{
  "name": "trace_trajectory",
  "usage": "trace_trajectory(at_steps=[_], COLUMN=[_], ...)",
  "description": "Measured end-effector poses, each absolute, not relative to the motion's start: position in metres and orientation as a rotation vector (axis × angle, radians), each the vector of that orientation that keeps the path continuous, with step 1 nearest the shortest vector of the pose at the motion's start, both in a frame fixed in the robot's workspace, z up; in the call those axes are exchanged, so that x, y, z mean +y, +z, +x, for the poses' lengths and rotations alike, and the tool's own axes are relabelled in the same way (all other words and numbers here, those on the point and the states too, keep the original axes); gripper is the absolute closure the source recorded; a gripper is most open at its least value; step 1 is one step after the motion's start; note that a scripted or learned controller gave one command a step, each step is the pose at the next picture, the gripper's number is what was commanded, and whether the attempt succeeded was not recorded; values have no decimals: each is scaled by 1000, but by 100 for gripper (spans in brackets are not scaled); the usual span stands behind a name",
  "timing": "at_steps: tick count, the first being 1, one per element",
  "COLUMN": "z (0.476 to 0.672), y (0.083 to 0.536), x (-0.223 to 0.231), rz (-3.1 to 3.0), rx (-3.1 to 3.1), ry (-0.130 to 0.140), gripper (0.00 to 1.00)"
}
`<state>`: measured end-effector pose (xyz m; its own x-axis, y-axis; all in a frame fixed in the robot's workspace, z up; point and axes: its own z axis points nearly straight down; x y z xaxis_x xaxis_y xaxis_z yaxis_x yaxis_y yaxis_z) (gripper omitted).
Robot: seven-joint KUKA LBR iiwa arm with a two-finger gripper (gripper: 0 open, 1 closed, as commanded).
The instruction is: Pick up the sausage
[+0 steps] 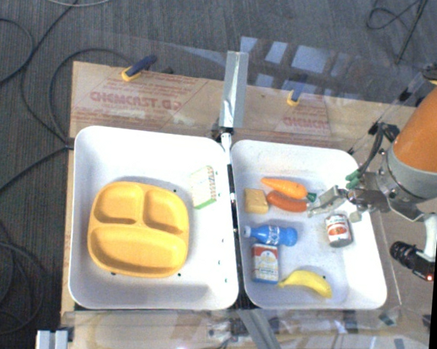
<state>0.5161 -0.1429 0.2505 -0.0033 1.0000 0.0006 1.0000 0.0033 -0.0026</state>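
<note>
Sausage (pixel 287 203) in rt bin (pixel 361 285) | fingers (pixel 324 203) beside it, state unclear | cardboard-topped bench (pixel 149 103) | dark carpet, cables

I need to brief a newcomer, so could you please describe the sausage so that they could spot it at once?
Look in the right-hand white bin, near its upper middle. The sausage is the reddish-orange cylinder lying just below the carrot, right of a tan block. Unlike the tapered carrot, it is darker with rounded ends.

Claw over the right bin, beside the sausage.
I see the claw (pixel 328 202) hovering just right of the sausage (pixel 287 202), which lies under the carrot (pixel 284 187) near the right bin's (pixel 360 292) far edge.
</note>
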Motion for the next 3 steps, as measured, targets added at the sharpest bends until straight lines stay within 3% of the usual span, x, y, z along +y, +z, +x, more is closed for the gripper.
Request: trace_trajectory(at_steps=[2,3], z=[587,588], y=[88,98], x=[-156,-154], rz=[-2193,-2190], rx=[-2261,-2260], ry=[-4,-9], gripper=[0,100])
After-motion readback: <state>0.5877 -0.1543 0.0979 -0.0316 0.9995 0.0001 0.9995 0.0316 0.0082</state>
